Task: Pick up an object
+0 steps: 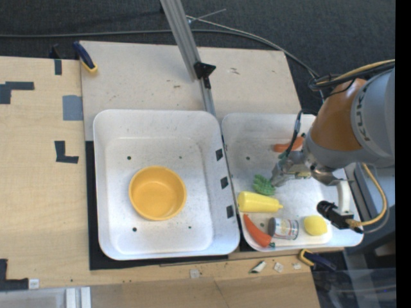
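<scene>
From above, my gripper [280, 176] hangs low in the right bin [244, 130], just beside the green toy [262, 185]; I cannot tell its state. The yellow bottle [259, 203], carrot [257, 231], jar [283, 228] and lemon [314, 225] lie along that bin's near edge. A yellow bowl [158, 192] sits in the left bin [109, 127].

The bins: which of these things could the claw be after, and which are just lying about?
Could be picked, all in the right bin:
green toy, beside the claw
yellow bottle
orange carrot
small jar
lemon

Lying about:
yellow bowl in the left bin
blue-and-yellow clamps on the bench
</scene>
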